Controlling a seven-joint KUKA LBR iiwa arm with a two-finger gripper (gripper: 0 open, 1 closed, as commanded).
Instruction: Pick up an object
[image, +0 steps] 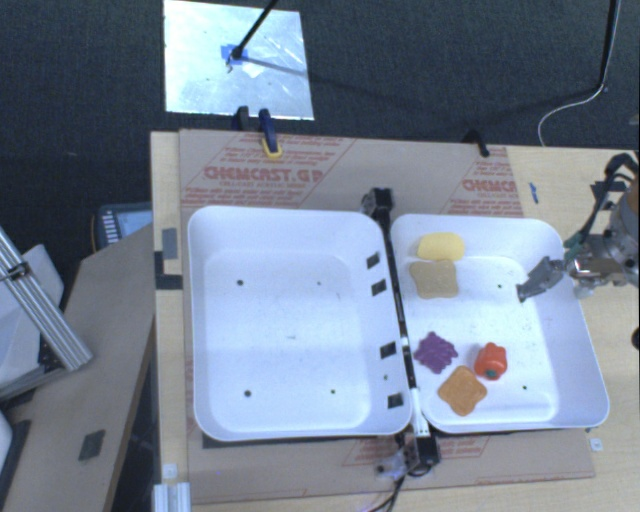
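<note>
Gripper (532, 284) sits at the right edge of the right bin, above its right wall, coming in from the right. Can't tell its state, too small and blurred. Nothing visible in it.

Left to right:
- Left bin (215, 240): bare white floor, a few small dark dots on it.
- Black clips (390, 350) run along the seam between the two bins.
- Right bin (570, 400) holds all five objects, clustered in its left half.
- Back: yellow piece (441, 246), with a tan slice (434, 279) touching its front side.
- Front: purple piece (436, 352) nearest the seam, orange flat piece (463, 390) in front and to its right, red-orange piece (491, 361) with a green tip just beside the orange one.

All objects lie on the bin floor, well apart from the gripper. Both bins sit on a cardboard sheet (330, 165) on the bench.
</note>
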